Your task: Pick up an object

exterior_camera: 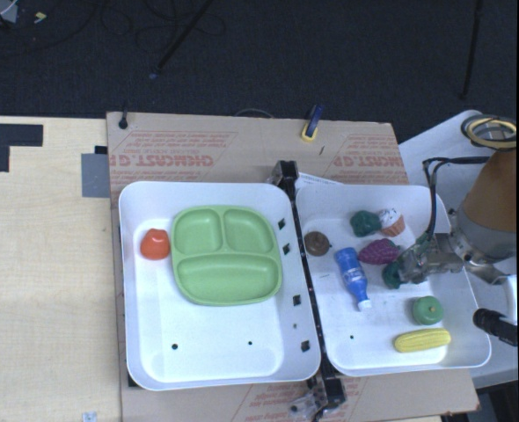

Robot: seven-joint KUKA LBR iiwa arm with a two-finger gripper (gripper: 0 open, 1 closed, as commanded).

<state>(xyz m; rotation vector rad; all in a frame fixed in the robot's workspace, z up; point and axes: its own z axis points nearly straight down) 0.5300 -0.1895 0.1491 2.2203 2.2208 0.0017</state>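
From the 1 camera above the table, the gripper (407,269) sits low in the right bin (365,354), reaching in from the right side. Pressed right against its tip is a dark green object (391,275), with a purple grape-like piece (378,251) just beside it toward the upper left. Whether the gripper is clenched on that green piece or merely touching it I cannot tell; the parts blur together. That green piece looks like the likeliest target, lying immediately left of the gripper. A blue bottle (352,275) lies further left, its long axis running diagonally toward the lower right. A yellow corn cob (421,340) lies below, well apart.
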